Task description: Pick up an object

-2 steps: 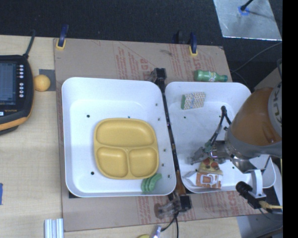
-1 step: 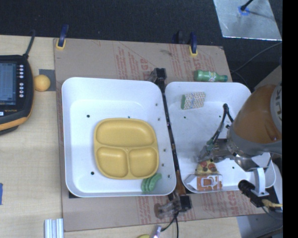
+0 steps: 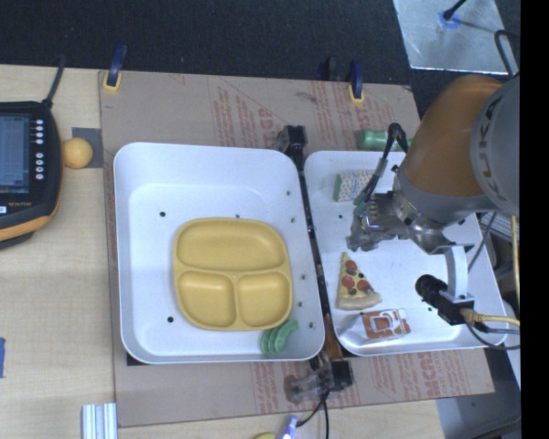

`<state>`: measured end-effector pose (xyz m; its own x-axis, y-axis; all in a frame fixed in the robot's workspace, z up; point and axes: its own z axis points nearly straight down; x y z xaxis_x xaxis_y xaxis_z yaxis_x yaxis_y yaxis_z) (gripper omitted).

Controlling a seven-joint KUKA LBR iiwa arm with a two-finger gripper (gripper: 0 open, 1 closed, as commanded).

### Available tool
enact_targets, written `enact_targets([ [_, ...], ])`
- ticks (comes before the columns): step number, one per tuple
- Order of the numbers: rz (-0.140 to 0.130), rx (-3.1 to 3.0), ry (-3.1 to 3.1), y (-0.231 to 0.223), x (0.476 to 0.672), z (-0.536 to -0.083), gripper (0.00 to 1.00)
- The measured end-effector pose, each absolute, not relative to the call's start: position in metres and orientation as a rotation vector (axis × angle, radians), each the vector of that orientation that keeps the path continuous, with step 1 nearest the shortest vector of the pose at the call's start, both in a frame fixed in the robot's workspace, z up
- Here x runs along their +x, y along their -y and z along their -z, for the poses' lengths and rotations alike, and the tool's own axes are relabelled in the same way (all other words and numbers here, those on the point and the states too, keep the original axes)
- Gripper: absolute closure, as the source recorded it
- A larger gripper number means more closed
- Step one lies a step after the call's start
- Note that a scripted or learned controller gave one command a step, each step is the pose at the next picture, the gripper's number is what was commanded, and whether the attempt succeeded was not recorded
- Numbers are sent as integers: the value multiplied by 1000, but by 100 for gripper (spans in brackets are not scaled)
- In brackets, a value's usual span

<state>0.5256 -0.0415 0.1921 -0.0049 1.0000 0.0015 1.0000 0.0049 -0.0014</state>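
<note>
The bench [image 3: 37, 318] is pale wood, and a brown cardboard sheet [image 3: 210, 108] lies over its middle, pinned at the far edge by two blue clamps [image 3: 116, 67]. Beyond the far edge the floor [image 3: 210, 16] is dark, with a pale sheet [image 3: 435, 21] lying on it at the far right. On the bench's left side sits a black and orange teach pendant [image 3: 14, 176], and a small yellow-orange ball [image 3: 77, 152] is just beside its right edge. Two white bins stand side by side on the cardboard, joined by black clips [image 3: 295, 139] at the far and near ends of the seam. The left bin [image 3: 133, 245] holds a yellow divided plate [image 3: 231, 273] with three compartments, lying flat near its middle, and a small green item [image 3: 278, 337] touches the plate's near right corner. The right bin [image 3: 404, 277] holds a toy pizza slice [image 3: 356, 282] by its left wall, a small orange and white packet [image 3: 385, 324] just nearer and to the right of it, and a speckled pale item with a green edge [image 3: 348, 186] in the far left corner. Another green object [image 3: 373, 139] lies on the cardboard just beyond that bin's far rim. The grey and orange arm [image 3: 457, 154] reaches over the right bin, and its jaws are low above the bin floor, just beyond the pizza slice's far tip. I cannot tell whether the jaws are open or closed, and nothing is seen held between them.
</note>
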Motion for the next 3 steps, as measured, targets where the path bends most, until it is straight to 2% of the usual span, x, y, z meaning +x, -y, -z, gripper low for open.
enact_targets([
  [1, -2, -2216, 2224, 42, 525, -192, 0],
  [2, -7, -2215, 2223, 111, 519, -116, 0],
  [3, -3, -2214, 2225, 92, 569, -91, 0],
])
